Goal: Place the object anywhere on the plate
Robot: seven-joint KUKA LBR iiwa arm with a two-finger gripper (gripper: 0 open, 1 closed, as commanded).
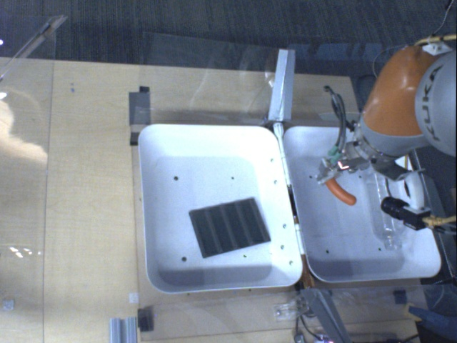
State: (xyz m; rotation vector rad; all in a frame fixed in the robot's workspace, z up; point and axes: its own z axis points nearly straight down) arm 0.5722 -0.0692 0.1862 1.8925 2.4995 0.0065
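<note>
The gripper (334, 171) hangs over the upper left part of the right bin (314, 252), below the arm's (403, 98) orange band. An orange carrot-like object (342, 193) sits right at its tip, slanting down to the right, with its upper end meeting the fingers; how far those fingers are spread, and whether they actually pinch the object or only touch it, cannot be told, since the metal parts there are small and tangled with cables. The object's lower end is above or on the bin floor; which one is unclear. Just right of it a clear plastic piece (385, 224) lies along the bin floor, and a black fitting (400, 211) juts out near it. The plate (229, 226), a dark ribbed rectangle turned slightly askew, lies on the floor of the left bin (164, 163), toward its lower middle, well apart from the object and the gripper. The two white bins stand side by side, touching at a grey metal divider (282, 88) that runs up past their top edges. They rest on a pale wooden bench (71, 213), with small black clamps (139, 109) at the left bin's corners. Beyond the bench is dark carpet (178, 6). A clear sheet (28, 120) catches bright glare on the left.
</note>
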